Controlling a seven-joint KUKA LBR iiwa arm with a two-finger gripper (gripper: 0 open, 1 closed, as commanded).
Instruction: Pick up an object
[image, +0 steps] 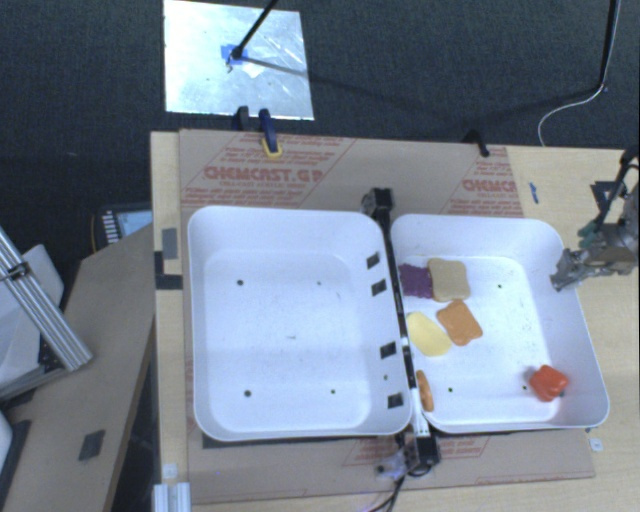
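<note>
Objects for picking, all in the right bin (520, 240):
- purple piece (416, 281), against the divider side, touching the tan block.
- tan block (449, 279), just beside the purple piece.
- orange slab (459, 322), below the tan block, touching the yellow piece.
- yellow piece (429, 335), near the divider.
- small orange piece (424, 390), at the near left edge of the bin.
- red lump (547, 382), alone in the near right corner, well apart from the rest.

Gripper (570, 272): at the bin's right rim, above the wall, clear of every object; whether its claw is open or closed cannot be told at this size.

Left bin (280, 230): beside the right one, sharing the middle edge.

Progress, as judged: nothing lifted; choosing, descent, grasp and lift all remain.
</note>
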